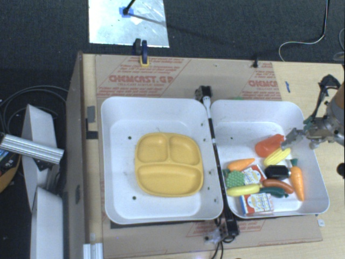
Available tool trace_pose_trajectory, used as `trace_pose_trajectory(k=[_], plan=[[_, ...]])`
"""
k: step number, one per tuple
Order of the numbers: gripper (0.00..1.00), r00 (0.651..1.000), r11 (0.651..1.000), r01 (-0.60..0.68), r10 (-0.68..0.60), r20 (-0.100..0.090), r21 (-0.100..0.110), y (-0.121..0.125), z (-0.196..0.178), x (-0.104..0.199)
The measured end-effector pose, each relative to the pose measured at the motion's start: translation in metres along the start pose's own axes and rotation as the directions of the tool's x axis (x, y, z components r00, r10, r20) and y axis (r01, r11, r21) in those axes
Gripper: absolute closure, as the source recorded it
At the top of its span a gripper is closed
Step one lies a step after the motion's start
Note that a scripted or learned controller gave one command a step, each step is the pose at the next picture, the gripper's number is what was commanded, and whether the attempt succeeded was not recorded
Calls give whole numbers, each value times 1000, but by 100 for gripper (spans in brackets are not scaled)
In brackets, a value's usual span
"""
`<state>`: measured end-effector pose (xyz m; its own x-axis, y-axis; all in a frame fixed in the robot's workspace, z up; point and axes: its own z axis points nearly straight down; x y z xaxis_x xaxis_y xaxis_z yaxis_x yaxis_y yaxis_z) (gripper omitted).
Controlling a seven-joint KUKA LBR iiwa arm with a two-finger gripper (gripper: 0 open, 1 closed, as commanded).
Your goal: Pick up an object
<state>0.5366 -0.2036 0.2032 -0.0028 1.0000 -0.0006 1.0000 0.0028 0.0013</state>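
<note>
Toy food lies heaped in the right bin — likely dumped there for picking — while the tool hangs just beside the red piece, its grip state too blurred to tell.

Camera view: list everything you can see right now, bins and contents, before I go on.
Bins: 2, white, side by side on the bench.
Divided plate: 1, yellow, in the left bin.
Toy foods: right bin, clustered at its near right.
Carrots: 2, orange.
Corn: 1, yellow.
Red piece: 1, beside the corn.
Black piece: 1.
Carton: 1, white, printed.
Hand: 1, grey, over the right bin's right side, near the red piece.
</note>
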Motion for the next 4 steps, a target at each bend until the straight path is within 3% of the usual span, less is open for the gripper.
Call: trace_pose_trajectory(k=[1, 2, 3, 4], plan=[[0, 1000, 1000, 2, -2, -1, 1, 26, 40, 24], [0, 1000, 1000, 2, -2, 0, 1, 32, 119, 39], [0, 1000, 1000, 2, -2, 0, -2, 80, 118, 28], [0, 1000, 1000, 3, -3, 0, 0, 62, 119, 47]])
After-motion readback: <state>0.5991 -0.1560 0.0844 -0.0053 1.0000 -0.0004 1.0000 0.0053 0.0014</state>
